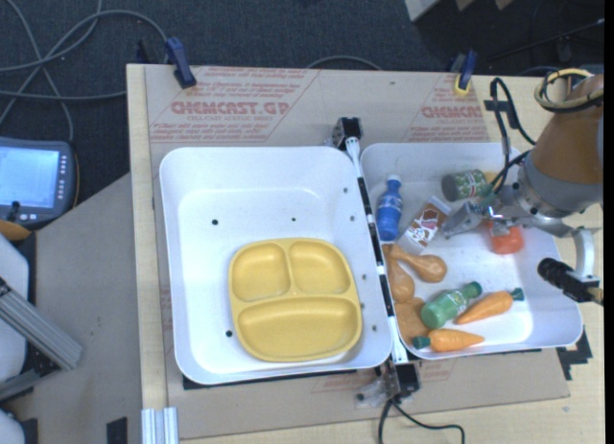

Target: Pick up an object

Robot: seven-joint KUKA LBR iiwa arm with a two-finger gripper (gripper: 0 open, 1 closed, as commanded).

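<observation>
The right bin [561,310] holds several small things. A blue bottle [389,208] lies by its left wall, with a red and white packet [423,226] beside it. A green can [464,184] lies near the far wall. Two tan drumsticks [420,264] and a green bottle [447,304] sit in the middle, with one carrot [487,306] to the bottle's right and another [455,340] near the front wall. My gripper [483,216] hangs low in the bin between the can and a red-orange object [507,239], which lies just to its right and partly under the wrist.
The left bin [249,183] holds a yellow divided plate [295,298]. Blue clamps [178,60] pin the cardboard sheet at the bench's back edge. The arm's grey body and orange band [568,150] overhang the right bin's far right corner. A screen [34,178] stands off the bench at left.
</observation>
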